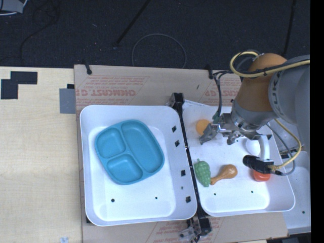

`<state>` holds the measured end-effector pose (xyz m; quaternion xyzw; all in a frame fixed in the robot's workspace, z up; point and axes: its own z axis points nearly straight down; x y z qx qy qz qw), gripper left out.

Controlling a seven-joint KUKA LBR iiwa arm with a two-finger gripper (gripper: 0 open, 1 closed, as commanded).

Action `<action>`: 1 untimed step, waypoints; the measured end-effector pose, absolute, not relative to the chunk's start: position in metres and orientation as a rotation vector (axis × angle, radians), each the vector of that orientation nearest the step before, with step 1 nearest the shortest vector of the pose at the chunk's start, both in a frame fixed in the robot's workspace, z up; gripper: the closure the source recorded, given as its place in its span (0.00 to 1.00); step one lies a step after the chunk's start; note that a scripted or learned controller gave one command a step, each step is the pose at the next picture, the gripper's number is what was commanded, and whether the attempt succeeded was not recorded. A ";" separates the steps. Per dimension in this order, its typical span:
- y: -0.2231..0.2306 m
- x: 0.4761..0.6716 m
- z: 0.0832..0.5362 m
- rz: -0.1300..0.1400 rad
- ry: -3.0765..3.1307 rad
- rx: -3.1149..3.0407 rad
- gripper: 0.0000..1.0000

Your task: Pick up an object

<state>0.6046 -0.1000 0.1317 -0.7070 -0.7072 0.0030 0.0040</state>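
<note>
Hovering over the shallow white right-hand bin [243, 202], the gripper [219, 135] looks spread and empty, just beside a small rounded orange plastic toy [203, 125]. The toy is probably light, stiff and slick, so pinch across its middle.

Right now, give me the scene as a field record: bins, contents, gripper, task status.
left bin: blue divided plate
right bin: green toy, tan drumstick toy, small orange object, red object
gripper: over the right bin's far half, open, nothing between its fingers
nearest item: small orange object, just beside the gripper
green toy and drumstick: touching or nearly so
task status: nothing picked up yet
</note>
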 end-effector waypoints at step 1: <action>-0.098 0.604 0.085 0.005 -2.218 -2.218 0.00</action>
